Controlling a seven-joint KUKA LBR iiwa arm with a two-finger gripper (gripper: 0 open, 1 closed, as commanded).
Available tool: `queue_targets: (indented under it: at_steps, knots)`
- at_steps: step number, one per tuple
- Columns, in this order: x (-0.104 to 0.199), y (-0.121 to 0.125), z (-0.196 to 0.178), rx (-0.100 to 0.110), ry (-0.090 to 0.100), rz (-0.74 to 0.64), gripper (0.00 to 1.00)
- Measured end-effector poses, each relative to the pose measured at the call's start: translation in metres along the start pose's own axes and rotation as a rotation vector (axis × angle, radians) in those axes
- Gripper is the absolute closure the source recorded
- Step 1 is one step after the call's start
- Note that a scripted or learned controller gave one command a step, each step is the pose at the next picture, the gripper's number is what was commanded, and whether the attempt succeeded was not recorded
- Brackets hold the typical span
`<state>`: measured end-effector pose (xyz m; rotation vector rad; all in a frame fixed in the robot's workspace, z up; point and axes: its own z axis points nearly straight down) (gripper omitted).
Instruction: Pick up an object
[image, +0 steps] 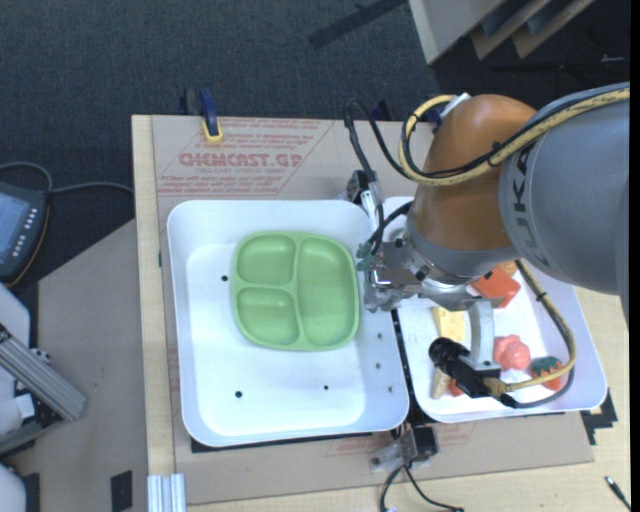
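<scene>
**Inspector:** Where is the gripper?

**Assessor:** At centre frame, low over the wall shared by the left bin and the right bin. The arm covers it from above, so it cannot be told whether it is wide or narrow. Nothing is seen held.

**Inspector:** Which objects could be picked up?

**Assessor:** A green divided plate lies flat in the upper half of the left bin, its right edge just beside the gripper. An orange block, a yellow piece and a pink-red toy lie in the right bin at right of frame, partly under the arm.

**Inspector:** Why is the gripper in that position?

**Assessor:** In my judgement it suits an attempt on the plate's rim, since a flat plate offers a grip only at its edge. The nearby bin wall leaves little room, so a missed grasp is likely.
</scene>
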<state>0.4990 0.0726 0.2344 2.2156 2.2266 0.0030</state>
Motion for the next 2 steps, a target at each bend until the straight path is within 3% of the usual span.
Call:
queue_targets:
  at_steps: [2]
  knots:
    - [-0.0051,0.0029,0.0196,0.002,-0.001,0.006,1.0]
